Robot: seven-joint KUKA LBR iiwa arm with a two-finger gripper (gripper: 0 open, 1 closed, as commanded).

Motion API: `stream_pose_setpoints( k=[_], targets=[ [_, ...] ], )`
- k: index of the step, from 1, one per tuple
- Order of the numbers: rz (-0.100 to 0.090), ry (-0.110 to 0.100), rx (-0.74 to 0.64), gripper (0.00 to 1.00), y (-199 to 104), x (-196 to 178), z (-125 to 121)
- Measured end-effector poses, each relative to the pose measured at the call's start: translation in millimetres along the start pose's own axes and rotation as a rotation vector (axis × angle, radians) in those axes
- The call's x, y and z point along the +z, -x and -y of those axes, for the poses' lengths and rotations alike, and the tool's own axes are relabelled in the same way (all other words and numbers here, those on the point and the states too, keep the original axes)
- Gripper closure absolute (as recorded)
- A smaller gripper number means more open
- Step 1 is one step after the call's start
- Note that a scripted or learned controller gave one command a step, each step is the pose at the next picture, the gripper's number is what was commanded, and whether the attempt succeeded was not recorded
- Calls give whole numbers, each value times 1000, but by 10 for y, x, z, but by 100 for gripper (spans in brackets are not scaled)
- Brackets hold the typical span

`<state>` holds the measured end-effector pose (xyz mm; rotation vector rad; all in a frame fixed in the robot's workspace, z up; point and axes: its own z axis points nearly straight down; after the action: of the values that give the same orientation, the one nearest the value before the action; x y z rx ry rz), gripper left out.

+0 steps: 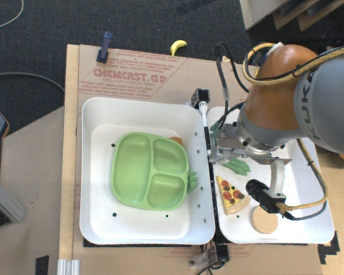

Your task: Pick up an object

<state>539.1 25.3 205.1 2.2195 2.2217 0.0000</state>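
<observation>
Dark carpet behind; cardboard-topped worktop (135, 77) bearing two white bins. Left bin (92, 157): green divided plate (150, 171). Right bin (317, 218): toy pizza slice (231, 195), tan disc (264, 221), green leafy piece (239, 166). Pincer (226, 146) low at frame centre, beside that leafy piece; grip state impossible to tell.

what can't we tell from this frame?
Camera view:
- Claw: the wrist hides the fingers, so open or shut is unknown.
- Green item: partly under the arm, shape unclear.
- Orange thing behind the green plate: mostly hidden by its rim.
- Right bin: far half covered by the arm.
</observation>
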Motion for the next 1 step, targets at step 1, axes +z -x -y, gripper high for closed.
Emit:
stream_pose_setpoints(
  k=[1],
  targets=[
    [-2,15,-1,100,-45,-2007,127]
  ],
)
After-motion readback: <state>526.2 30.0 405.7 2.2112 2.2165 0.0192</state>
